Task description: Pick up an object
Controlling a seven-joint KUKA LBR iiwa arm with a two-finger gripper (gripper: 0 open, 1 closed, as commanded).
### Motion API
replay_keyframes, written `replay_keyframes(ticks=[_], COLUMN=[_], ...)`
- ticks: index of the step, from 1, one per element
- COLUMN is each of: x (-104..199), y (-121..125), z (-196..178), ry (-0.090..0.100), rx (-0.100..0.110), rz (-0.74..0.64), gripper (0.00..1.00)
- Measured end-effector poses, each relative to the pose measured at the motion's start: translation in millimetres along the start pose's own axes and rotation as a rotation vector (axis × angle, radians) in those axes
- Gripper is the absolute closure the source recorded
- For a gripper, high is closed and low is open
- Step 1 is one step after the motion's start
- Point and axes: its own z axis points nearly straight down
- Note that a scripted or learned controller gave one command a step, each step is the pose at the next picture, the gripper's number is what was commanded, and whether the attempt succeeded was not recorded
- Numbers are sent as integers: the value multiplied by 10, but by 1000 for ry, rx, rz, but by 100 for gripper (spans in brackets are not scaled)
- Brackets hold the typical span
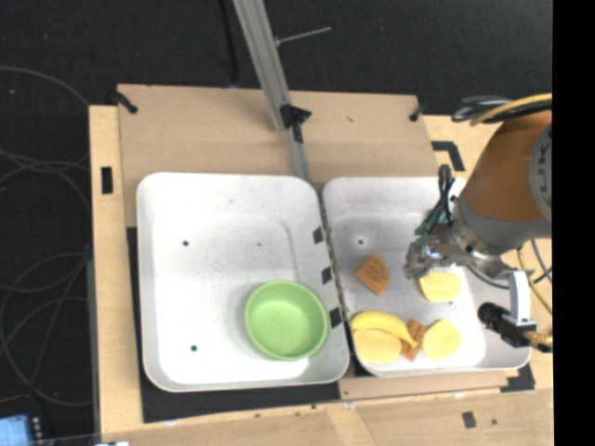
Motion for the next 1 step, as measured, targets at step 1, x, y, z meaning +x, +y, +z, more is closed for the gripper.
replay_keyframes(ticks=[1], x=[-10], y=[24], z=[-539], ry=[0], rx=[-1], rz=[-1], gripper=[100])
